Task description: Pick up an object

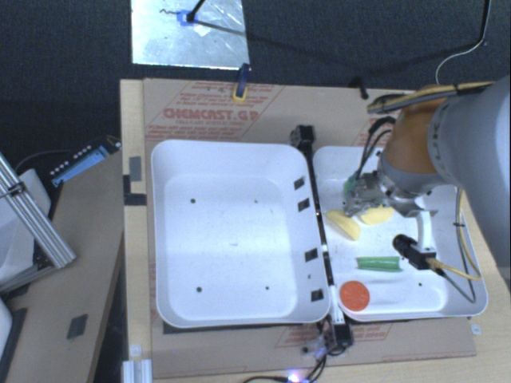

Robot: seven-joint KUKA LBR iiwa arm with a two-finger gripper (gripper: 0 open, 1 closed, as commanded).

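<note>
Camera view: the gripper (pixel 366 199) is low in the right bin (pixel 447 294), over two pale yellow pieces (pixel 345 225); whether its fingers are apart or together cannot be told; a green stick (pixel 377 264) and an orange disc (pixel 354 295) lie nearer the front; the left bin (pixel 172 294) sits beside it on the worktop (pixel 204 110).

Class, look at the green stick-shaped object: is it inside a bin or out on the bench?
Inside. The green stick lies flat on the right bin's floor, within its rim.

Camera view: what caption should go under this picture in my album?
Robot gripper lowered into the right bin beside a yellow piece, green stick and orange disc.
</note>
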